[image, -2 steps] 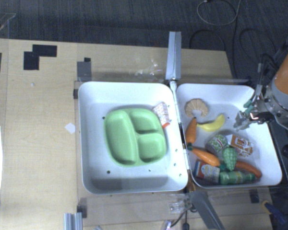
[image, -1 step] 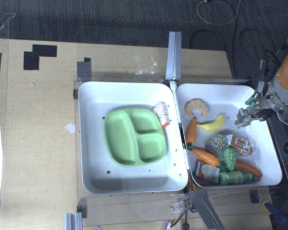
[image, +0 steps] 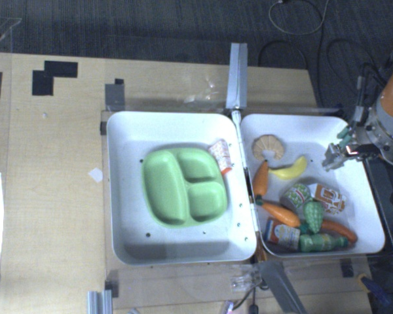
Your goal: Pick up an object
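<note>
Poised over the right bin's (image: 314, 124) far right edge, my claw (image: 336, 154) looked slightly parted and held nothing, though blur hid detail. Nearest lay a yellow banana (image: 289, 169), probably light, stiff, slick plastic; I judged its middle the best grip.

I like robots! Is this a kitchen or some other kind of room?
Probably a robot test lab, not a kitchen: a grey robot arm reaches over two shallow white bins, toy plastic food like a yellow banana fills one, and loose black cables trail behind.
</note>
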